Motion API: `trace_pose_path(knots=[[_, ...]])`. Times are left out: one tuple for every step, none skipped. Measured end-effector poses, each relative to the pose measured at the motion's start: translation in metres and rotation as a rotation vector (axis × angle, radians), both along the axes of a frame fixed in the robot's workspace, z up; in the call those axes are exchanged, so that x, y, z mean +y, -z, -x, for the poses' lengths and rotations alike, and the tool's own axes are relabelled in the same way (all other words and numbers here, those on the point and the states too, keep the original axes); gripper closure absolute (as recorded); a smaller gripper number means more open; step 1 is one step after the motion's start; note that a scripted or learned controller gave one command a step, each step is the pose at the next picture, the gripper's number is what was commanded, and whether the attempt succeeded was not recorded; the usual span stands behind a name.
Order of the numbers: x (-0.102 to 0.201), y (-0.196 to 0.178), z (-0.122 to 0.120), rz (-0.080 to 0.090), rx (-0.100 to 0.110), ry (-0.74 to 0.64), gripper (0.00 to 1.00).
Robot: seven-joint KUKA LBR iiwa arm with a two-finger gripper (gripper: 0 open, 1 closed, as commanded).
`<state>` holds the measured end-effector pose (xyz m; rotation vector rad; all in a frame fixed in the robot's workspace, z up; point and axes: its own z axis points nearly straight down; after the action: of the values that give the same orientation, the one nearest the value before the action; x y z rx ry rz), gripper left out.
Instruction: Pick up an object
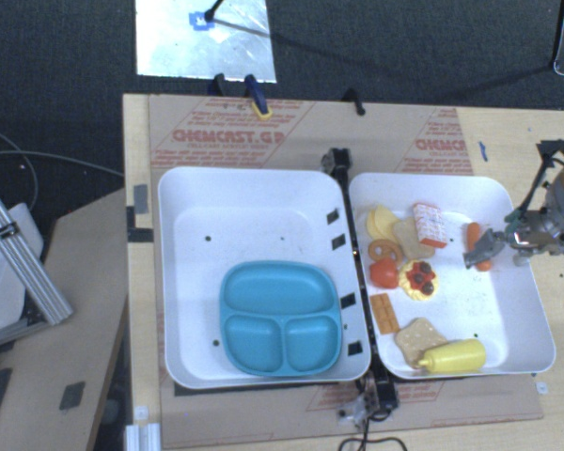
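While the gripper [481, 250] hovers at the right bin's [517, 341] three o'clock, over a carrot [474, 235], I cannot tell its state.

arm reaches in from right, gripper [486, 249] lowered.

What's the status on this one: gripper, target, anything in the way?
Gripper low at right bin's right side, beside the orange carrot; grasp cannot be confirmed. Other toy food sits further left; yellow mustard bottle near front edge. Blue tray in left bin.
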<state>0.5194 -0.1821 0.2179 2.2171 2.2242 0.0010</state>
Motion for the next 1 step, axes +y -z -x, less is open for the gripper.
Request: trace_pose_path(knots=[[-0.025, 0.0869, 0.0361, -0.002, 0.009, 0.006, 0.0]])
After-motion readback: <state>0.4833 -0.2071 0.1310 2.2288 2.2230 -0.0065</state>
